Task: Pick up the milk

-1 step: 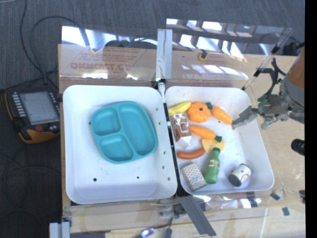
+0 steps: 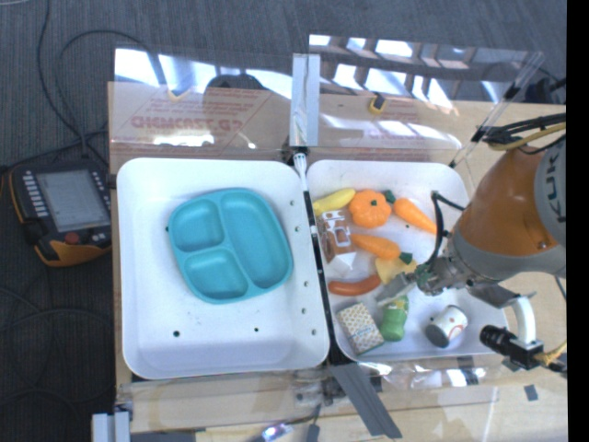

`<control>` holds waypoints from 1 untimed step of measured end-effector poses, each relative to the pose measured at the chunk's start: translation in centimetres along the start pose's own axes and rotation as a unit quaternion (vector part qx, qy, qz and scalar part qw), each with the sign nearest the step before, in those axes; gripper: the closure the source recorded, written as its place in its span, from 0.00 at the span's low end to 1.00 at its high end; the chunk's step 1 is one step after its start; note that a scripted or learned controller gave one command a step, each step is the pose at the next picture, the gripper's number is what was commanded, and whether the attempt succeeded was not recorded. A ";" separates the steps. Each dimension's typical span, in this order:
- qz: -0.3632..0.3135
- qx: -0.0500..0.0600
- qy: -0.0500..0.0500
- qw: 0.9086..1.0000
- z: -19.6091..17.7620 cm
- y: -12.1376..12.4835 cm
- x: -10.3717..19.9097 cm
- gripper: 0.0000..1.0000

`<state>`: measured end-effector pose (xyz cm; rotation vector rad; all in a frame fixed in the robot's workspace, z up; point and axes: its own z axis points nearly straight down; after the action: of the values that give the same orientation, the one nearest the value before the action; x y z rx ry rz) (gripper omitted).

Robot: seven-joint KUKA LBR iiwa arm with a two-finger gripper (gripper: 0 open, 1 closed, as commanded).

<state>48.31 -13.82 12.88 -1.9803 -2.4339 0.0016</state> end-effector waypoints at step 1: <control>-0.269 -0.007 -0.008 0.963 3.7 6.2 0.7 0.00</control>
<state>54.23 -11.88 9.18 -1.2614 -2.8957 -0.0027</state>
